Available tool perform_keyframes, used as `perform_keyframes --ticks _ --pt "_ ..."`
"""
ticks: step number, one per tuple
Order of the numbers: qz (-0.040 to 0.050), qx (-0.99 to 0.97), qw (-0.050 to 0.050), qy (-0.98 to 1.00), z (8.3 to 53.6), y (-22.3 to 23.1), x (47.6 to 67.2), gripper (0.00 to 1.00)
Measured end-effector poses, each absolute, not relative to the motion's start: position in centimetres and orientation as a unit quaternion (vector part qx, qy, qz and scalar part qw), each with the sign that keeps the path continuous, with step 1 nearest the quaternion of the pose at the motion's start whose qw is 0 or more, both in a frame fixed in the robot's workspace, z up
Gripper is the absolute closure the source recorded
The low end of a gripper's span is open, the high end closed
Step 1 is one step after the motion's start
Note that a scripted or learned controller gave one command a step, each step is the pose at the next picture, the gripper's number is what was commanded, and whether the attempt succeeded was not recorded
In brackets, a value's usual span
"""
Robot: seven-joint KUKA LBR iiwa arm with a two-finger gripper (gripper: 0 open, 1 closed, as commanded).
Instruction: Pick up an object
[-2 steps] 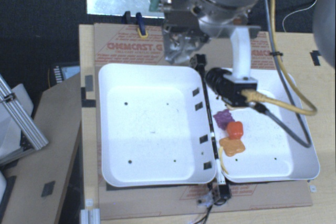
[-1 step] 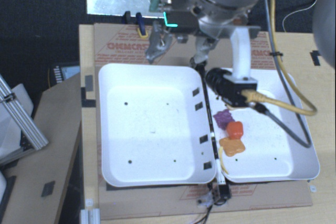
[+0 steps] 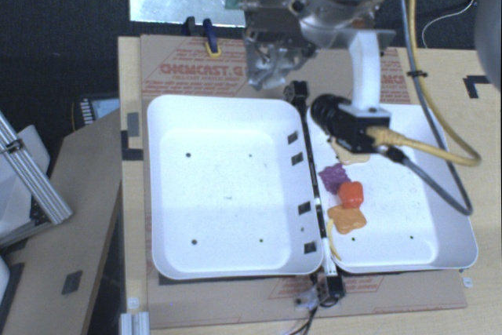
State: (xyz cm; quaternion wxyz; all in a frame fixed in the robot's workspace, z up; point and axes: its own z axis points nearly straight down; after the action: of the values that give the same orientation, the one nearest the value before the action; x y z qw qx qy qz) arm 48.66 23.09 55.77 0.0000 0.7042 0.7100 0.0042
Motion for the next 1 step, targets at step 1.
perform_keyframes --ticks 1 --pt "0.0037 0.704 0.0 0.71 55.72 23.09 48.65 0.0"
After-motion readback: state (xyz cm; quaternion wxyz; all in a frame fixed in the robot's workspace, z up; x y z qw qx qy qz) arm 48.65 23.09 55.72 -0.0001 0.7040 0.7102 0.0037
